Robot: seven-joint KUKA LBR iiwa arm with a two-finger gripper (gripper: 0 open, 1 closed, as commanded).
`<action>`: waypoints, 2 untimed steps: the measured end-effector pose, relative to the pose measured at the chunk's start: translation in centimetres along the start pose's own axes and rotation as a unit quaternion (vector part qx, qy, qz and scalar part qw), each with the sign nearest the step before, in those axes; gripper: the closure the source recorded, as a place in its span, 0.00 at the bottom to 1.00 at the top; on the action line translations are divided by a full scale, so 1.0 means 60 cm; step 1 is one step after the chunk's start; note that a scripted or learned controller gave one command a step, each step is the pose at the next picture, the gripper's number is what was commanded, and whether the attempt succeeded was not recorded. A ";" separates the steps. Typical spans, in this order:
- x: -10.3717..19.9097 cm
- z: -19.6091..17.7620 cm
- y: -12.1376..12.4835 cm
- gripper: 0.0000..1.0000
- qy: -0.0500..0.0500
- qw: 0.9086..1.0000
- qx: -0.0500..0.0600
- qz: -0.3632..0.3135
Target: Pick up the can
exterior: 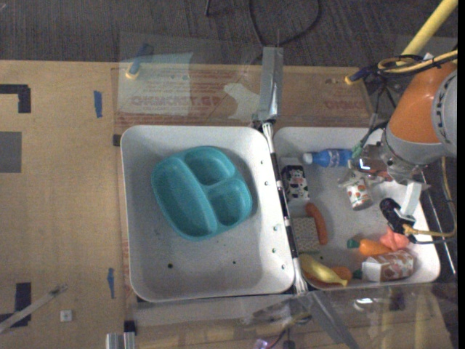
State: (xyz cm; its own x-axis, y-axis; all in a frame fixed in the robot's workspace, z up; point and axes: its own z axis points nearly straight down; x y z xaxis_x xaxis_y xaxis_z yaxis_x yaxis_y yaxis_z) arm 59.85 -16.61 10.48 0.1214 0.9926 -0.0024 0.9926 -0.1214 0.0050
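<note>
Faint reversed lettering shows on the clear sheet (163, 93) taped to the tabletop (58, 195) behind the bins, not readable. No brand is legible on any item; all labels are too small or blurred.

Left bin (138, 267): holds a teal divided plate (203, 191), three compartments, lying slightly tilted toward the upper middle.

Right bin (429, 267): cluttered. The can (294, 182) lies at the bin's left wall, near the divider, with a dark body and a white patterned label whose print is unreadable. A plastic bottle (328, 158) with a blue cap and blue label lies on its side just up and right of the can. A small white cup (359, 194) with red marks sits mid bin. A sausage-shaped orange-red piece (317, 222) lies below the can, a tan waffle-textured square (304, 231) beside it. A banana (321, 271) is at the front edge, a carrot (372, 247) and a pink item (397, 240) to the right, and a white-and-red carton (389, 267) in the front right corner.

The arm comes in from the right, its orange band over the bin's far right corner. The gripper (378, 167) hangs over the upper right of the right bin, close above the cup and bottle base. Cannot tell whether the jaws are parted or closed; nothing is seen between them. The can is well to the gripper's left, apart from it, with the bottle and cup between.
</note>
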 end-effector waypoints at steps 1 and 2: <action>-0.003 -0.017 0.001 1.00 -0.001 1.000 -0.001 0.001; 0.087 -0.170 0.106 1.00 0.000 0.999 0.001 0.037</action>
State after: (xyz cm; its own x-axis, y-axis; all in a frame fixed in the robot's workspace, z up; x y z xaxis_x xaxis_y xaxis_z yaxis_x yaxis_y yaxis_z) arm 66.78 -12.18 20.72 0.1944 0.9809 -0.0015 0.9809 -0.1944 0.0023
